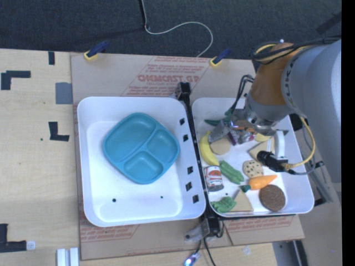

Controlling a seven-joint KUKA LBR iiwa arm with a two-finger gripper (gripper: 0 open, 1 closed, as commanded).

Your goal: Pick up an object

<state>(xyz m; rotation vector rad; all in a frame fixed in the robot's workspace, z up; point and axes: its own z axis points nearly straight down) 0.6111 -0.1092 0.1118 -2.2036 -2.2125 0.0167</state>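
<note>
Camera view: our arm (302,82) reaches in over the right bin (302,204).

We see our jaws (236,131) low in the upper part of that bin, above a pale round piece (220,147) and beside the banana (207,151); whether they are wide, narrow or holding anything, we cannot tell. Below them lie a green pickle (231,171), a small can (214,178), a chip cookie (252,168), a carrot (262,182), a brown round cookie (272,197) and a green leafy piece (223,205). A blue divided plate (141,147) rests in the left bin (91,204). Both bins sit on cardboard (161,76) on the table (33,165).
</note>
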